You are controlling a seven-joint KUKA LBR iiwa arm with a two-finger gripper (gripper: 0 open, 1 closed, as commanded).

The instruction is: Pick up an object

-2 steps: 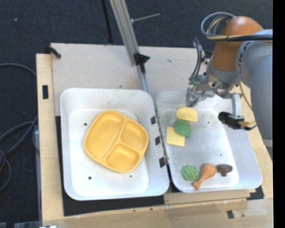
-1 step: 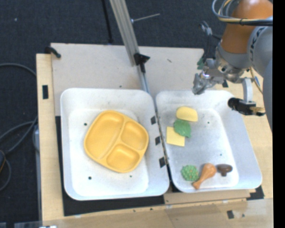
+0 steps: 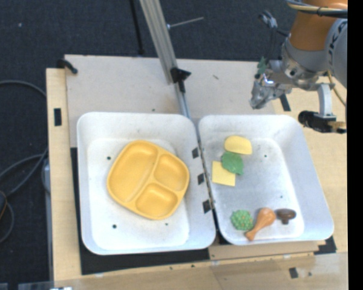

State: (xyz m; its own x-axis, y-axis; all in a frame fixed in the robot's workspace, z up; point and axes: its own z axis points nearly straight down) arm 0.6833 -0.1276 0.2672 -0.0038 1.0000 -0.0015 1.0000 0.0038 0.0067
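My gripper [image 3: 262,96] hangs above the far rim of the right bin [image 3: 302,162], with nothing seen between its fingers. In that bin lie a yellow taco-like piece [image 3: 238,144], a green leaf [image 3: 233,162] and a yellow square slice [image 3: 223,174] toward the left side. Near the front edge sit a green broccoli piece [image 3: 241,220], a tan chicken drumstick [image 3: 260,222] and a brown mushroom [image 3: 285,215]. All of these lie well below and in front of the gripper.
The left bin [image 3: 91,162] holds a yellow divided plate [image 3: 148,179]. A slanted metal pole [image 3: 163,41] rises from the gap between the bins at the back. Cables lie on the dark floor at left.
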